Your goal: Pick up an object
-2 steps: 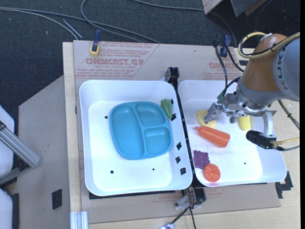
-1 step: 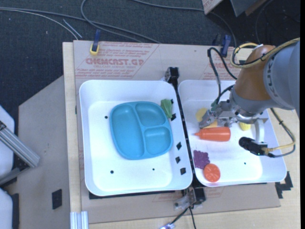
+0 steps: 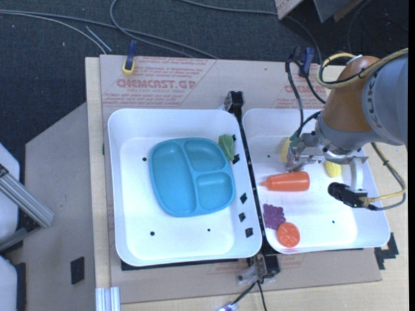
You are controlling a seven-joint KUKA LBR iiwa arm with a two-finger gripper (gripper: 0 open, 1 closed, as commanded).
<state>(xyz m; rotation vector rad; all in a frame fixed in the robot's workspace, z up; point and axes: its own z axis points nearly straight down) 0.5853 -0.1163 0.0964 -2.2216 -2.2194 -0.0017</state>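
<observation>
Toys lie loose in the right bin [image 3: 373, 238]: nearest you, an orange round piece [image 3: 288, 234] touching a purple grape cluster [image 3: 273, 215]; beyond them the orange carrot [image 3: 286, 183], lying flat just below the gripper [image 3: 299, 157]. You can judge the carrot light, hard plastic, smooth and prone to roll, so take it across its thick middle. Whether the tool is wide or narrow cannot be told here. Farther back sits a yellow piece [image 3: 285, 149].

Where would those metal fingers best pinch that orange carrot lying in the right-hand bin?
Probably the carrot's thick middle, coming straight down from above, fingers either side of its width. It lies flat and lengthwise across the bin, tapering left, so the narrow tip might slip out.
</observation>
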